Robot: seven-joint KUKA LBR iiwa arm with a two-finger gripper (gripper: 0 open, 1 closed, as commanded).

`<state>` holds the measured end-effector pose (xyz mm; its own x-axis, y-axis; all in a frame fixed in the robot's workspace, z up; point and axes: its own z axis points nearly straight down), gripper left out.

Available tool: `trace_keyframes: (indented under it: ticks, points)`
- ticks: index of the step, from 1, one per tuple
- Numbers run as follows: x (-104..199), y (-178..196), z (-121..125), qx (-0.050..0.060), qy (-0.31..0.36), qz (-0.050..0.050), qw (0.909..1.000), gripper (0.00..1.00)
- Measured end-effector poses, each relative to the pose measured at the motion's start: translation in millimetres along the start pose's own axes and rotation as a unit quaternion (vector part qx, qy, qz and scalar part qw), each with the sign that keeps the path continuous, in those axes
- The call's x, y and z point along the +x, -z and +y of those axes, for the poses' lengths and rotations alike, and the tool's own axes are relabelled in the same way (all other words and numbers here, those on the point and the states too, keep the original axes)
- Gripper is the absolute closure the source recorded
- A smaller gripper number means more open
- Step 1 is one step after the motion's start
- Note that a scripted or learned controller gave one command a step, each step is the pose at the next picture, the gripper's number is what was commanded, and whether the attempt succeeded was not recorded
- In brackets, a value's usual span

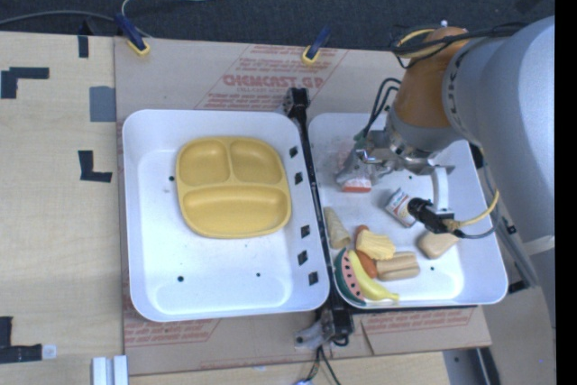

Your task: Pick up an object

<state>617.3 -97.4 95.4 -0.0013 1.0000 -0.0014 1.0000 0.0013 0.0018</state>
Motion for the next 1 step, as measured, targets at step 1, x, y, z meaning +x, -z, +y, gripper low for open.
trace_keyframes:
  ticks: [1]
  points:
    - [65.0, 171.8, -59.0, 0.001, 0.0, 0.001, 1.0, 1.0]
